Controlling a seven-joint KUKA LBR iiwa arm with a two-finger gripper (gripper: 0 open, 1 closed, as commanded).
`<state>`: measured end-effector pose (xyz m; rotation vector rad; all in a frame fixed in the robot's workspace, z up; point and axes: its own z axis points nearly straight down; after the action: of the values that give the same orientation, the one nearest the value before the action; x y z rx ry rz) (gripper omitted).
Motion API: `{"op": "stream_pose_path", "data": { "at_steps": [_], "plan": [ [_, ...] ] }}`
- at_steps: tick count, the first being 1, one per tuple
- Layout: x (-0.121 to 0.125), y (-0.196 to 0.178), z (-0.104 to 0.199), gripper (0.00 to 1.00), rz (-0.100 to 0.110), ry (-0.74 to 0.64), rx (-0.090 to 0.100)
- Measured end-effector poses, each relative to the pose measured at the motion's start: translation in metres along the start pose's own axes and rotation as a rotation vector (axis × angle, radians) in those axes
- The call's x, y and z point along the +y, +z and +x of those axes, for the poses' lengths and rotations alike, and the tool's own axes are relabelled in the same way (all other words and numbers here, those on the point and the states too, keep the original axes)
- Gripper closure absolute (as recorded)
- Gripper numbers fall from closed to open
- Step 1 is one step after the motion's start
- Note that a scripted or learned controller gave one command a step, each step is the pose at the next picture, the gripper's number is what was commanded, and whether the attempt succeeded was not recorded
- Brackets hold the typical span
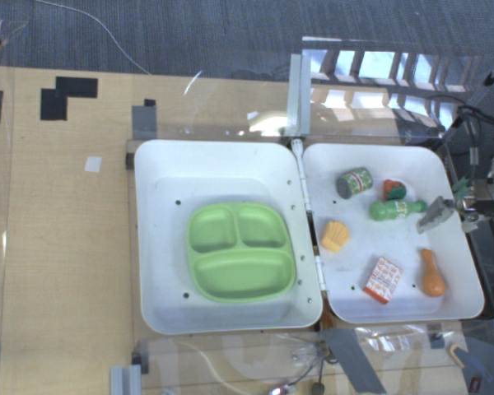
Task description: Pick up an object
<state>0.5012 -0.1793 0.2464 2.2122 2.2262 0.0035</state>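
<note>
Left bin (152, 245) with green divided plate (240, 250), right bin (457, 299) holding can (354, 182), green bottle (395, 211), carrot (431, 272), gripper (436, 213) state unclear

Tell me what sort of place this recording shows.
Probably a robotics lab bench for grasping trials: two white bins sit on a wooden bench, toy food like a can and a carrot lies in one, and a claw reaches in.

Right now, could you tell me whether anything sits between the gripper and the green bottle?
Nothing visible does. The gripper sits just right of the green bottle, at its cap end; the red toy lies just above, beside the path.
</note>
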Motion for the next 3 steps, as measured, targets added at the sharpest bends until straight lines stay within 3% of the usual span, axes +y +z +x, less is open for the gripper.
{"op": "stream_pose_path", "data": {
  "at_steps": [1,2,3],
  "plan": [
    [0.059,0.145,-0.025,0.00,0.000,0.002,0.000],
    [0.156,0.159,0.000,0.00,0.021,0.001,0.001],
    [0.156,0.147,0.002,1.00,0.029,-0.004,0.006]
  ]
}}
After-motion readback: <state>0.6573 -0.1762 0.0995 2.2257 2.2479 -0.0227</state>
